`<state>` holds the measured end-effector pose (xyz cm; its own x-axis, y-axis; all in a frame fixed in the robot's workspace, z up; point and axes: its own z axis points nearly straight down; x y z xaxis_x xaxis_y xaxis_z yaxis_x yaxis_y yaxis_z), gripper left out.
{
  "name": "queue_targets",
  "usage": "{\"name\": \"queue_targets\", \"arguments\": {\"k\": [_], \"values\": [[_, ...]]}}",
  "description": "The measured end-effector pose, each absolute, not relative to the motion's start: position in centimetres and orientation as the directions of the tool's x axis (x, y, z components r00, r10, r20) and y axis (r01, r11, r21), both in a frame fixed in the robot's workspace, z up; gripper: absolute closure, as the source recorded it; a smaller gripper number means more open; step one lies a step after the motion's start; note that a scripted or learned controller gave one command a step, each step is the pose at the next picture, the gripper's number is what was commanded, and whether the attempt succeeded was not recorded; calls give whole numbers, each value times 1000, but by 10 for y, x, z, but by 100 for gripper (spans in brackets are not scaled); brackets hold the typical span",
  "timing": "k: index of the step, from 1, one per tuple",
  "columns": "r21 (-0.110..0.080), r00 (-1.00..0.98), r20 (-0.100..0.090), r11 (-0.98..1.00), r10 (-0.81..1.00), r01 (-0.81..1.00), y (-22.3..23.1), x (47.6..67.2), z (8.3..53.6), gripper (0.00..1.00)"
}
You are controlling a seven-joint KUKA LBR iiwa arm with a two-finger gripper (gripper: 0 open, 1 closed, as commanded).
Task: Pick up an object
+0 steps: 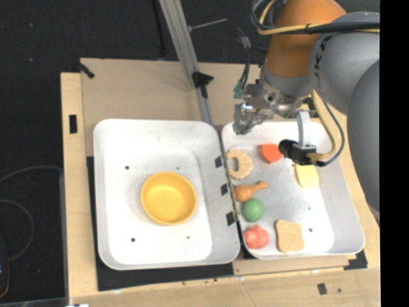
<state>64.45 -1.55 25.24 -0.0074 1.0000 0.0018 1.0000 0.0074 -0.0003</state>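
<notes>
Counter [140, 88]: gripper [243, 124] hovered just beyond pretzel [239, 164], near bin wall; jaws' state unclear. Risk: wall strike, empty grab.

**Arm parked over the right bin**

Gripper [245, 121] hung over the right bin's [332, 238] back-left corner. Orange block [270, 153], cookie [239, 163], drumstick [250, 190], green ball [254, 209], tomato [257, 236], toast [289, 235] sat below. Yellow bowl [169, 198] sat in the left bin [115, 139].
</notes>
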Motion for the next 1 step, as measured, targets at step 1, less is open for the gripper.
{"name": "queue_targets", "arguments": {"k": [1], "values": [[-1,-7,0,7,1000,1000,39,627,241,100]]}}
